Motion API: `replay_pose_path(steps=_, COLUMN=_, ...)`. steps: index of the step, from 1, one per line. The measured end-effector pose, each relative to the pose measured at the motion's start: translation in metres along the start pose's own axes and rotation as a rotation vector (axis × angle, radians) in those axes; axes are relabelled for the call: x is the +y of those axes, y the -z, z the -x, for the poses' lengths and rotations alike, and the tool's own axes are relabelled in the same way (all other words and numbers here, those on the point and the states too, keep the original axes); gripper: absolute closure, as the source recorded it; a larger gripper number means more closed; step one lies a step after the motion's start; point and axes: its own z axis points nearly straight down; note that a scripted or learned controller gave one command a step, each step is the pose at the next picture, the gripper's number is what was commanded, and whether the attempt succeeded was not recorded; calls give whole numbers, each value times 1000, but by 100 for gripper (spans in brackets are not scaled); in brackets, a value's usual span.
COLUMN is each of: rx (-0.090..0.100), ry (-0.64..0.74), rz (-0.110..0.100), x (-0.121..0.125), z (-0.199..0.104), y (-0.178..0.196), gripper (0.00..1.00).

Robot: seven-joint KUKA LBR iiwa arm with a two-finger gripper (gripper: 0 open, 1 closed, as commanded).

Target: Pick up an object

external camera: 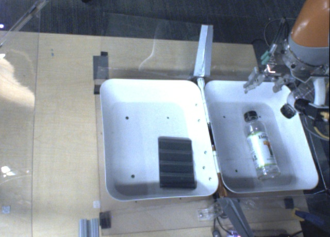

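One fixed camera looks down at a slant over both white bins (154, 89) from moderately far.

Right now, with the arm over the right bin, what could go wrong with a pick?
The bottle is clear, round and lying on its side, so it may roll or slip out of a pinch. The gripper sits near the right bin back rim, away from the bottle; a straight descent would likely miss. The black block lies in the left bin, a longer reach.
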Motion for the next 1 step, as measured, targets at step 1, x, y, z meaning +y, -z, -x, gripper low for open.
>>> replay_pose_path(steps=1, rx=-2, ry=158, rz=6, x=-12, z=9, y=174, gripper=0)
